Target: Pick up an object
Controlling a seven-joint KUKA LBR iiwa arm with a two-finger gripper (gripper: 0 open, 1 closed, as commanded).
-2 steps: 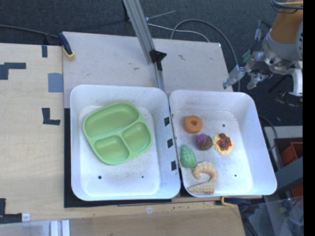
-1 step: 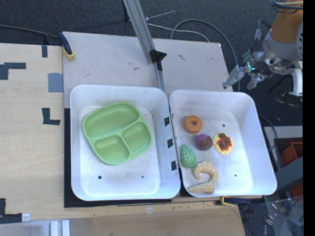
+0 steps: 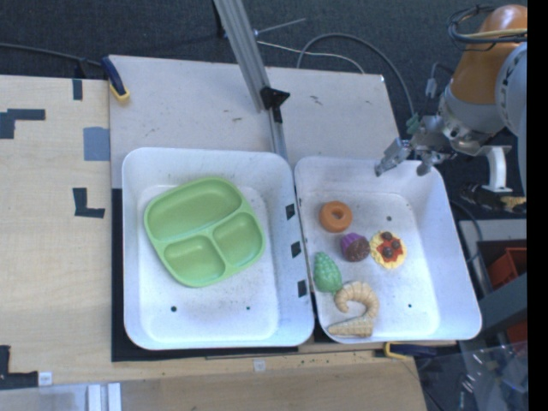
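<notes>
Hovered over right bin's [image 3: 445, 221] far edge: gripper [image 3: 401, 164] spread open, empty. Doughnut [image 3: 336, 216] near centre probably light, rigid; best pinched across its ring.

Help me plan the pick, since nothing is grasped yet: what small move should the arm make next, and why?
Probably swing the end effector inward and down toward the toy donut. It hangs over the right bin's far right corner, apart from every toy, and the donut lies nearest, with free space around it. The purple toy and the yellow toy sit close together, so they look harder to take.
</notes>
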